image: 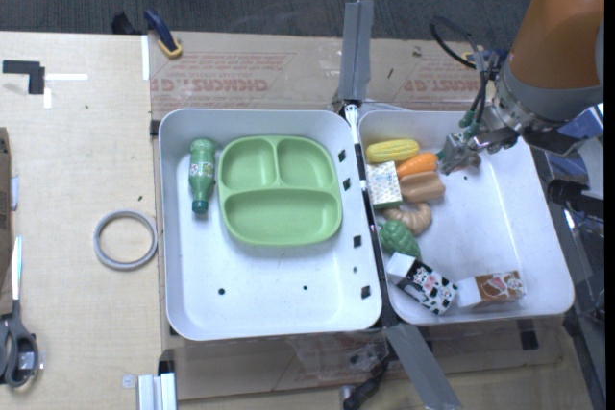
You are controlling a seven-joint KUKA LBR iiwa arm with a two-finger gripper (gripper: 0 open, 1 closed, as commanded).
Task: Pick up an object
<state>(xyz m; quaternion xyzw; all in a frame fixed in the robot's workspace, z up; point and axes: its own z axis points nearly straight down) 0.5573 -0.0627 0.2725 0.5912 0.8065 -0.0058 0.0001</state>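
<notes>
My gripper [458, 155] hangs low over the upper middle of the right bin [500, 226], just right of an orange carrot [417, 165]. A yellow corn cob [392, 150] lies above the carrot, and a tan sausage-like piece [424, 188] lies below it. To their left rests a small checkered packet [383, 184]. Further down are a tan pastry [409, 218] and a green leafy toy [398, 238]. Nothing shows as held in the gripper.
A black-and-white box [429, 288] and a brown carton [499, 287] lie at the right bin's front. The left bin [269, 288] holds a green divided plate [281, 188] and a green bottle [201, 174]. A tape ring [125, 238] and scissors [17, 346] lie on the bench at left.
</notes>
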